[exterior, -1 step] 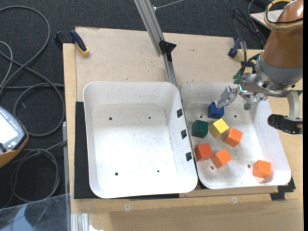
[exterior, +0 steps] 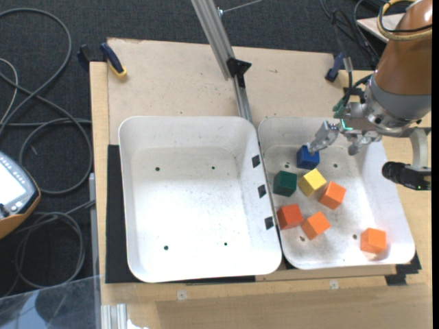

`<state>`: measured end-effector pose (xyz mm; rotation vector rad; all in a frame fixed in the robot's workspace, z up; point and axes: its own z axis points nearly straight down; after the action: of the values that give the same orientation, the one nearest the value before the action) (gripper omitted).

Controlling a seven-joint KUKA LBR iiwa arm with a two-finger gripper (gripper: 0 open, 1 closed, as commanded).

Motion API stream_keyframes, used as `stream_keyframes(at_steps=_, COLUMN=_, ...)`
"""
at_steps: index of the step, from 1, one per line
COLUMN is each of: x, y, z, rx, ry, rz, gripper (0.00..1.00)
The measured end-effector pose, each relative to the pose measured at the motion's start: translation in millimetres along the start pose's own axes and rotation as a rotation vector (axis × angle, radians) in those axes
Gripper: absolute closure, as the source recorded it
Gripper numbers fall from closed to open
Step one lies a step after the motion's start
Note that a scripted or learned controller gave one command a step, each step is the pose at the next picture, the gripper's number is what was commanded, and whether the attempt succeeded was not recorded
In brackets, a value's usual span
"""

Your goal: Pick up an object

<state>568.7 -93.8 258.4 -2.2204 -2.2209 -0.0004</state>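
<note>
Seven blocks lay clustered in your right bin (exterior: 391, 204), and your gripper (exterior: 341, 137) hung just above the blue block (exterior: 308, 158), grasping nothing; whether it was released or clenched could not be told. You risked a glancing descent: the yellow block (exterior: 313, 181) and green block (exterior: 285, 182) sat near enough to be knocked.

The arm (exterior: 405, 60) shows at the upper right of the frame as a thick rounded body, orange-brown on top with a grey section below it. Under the grey part sits a cluster of silver metal fittings with a small teal-green light spot and thin dark cables looping past it. The gripper (exterior: 341, 138) is pale metallic grey. A black cylindrical piece juts out at the right edge, lower down.
</note>
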Motion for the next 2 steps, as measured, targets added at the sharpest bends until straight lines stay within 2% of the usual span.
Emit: stream_keyframes(at_steps=2, x=-0.5, y=-9.1, z=103.4, rx=0.008, ry=0.002, rz=0.0, gripper=0.0)
